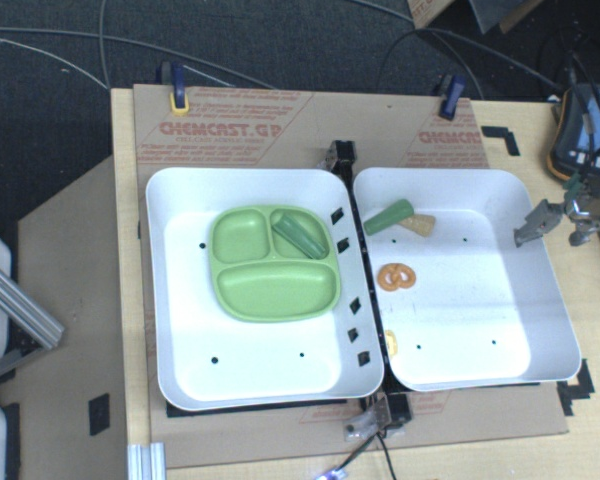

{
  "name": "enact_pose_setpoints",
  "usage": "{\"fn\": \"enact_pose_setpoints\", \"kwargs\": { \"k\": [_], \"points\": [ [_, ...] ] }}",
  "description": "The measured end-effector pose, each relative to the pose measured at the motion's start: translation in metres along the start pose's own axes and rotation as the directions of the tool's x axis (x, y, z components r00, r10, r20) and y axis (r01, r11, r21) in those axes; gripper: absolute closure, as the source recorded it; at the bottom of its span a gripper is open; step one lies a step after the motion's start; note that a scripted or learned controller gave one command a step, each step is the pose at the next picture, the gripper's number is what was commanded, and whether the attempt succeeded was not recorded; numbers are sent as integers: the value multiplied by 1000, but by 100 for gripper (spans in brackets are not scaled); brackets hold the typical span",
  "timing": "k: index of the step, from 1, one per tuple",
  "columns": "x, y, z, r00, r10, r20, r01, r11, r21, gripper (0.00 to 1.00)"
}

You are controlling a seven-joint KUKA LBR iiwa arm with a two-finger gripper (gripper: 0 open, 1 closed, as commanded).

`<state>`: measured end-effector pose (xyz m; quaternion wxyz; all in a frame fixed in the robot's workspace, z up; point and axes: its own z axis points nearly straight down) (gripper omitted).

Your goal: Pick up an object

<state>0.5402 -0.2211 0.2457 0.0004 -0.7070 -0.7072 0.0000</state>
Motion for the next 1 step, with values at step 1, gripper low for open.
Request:
{"fn": "enact_pose_setpoints", "kwargs": {
  "k": [1],
  "points": [
    [-2, 0, 62, 1000, 0, -2, 0, 1000, 4, 0]
  ]
}}
